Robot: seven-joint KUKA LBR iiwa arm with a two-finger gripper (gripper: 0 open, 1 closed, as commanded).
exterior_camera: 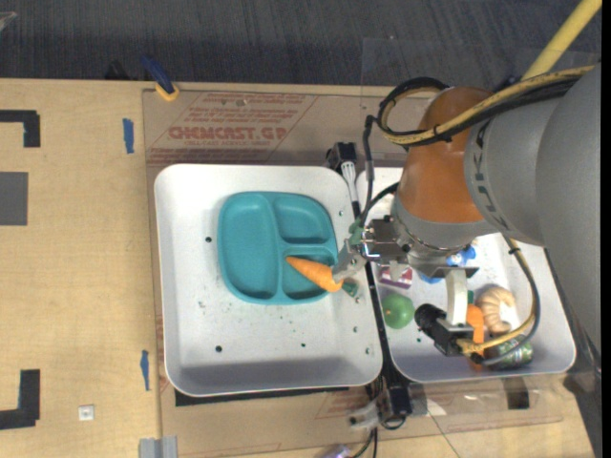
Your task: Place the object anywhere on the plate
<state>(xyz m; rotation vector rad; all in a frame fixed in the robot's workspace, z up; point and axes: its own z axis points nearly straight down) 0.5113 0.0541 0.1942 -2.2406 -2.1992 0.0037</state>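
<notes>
1. The arm (496, 160) reaches in over the right bin (558, 337), its wrist hanging above the seam between the 2 bins, just right of the plate.
2. The left bin (191, 332) holds the plate (253, 251), a teal dish with 3 compartments, lying in the bin's upper middle.
3. The right bin, right of the plate, carries loose clutter: a green ball (397, 310) nearest the plate, and a heap of mixed toys (487, 327) farther right.
4. The carrot (313, 272) lies tilted across the plate's lower right compartment, its thick end pointing at the plate's centre and its tip out over the plate's right rim.
5. The gripper (349, 263) sits at that rim, right at the carrot's tip. Whether its fingers are closed on the tip or spread off it I cannot tell; the parts are too small and cluttered.
6. Judged from this, the step is the release. Doing it well means letting go low, with most of the carrot bearing on the plate, then lifting straight up so the tip is not dragged off the rim.
</notes>
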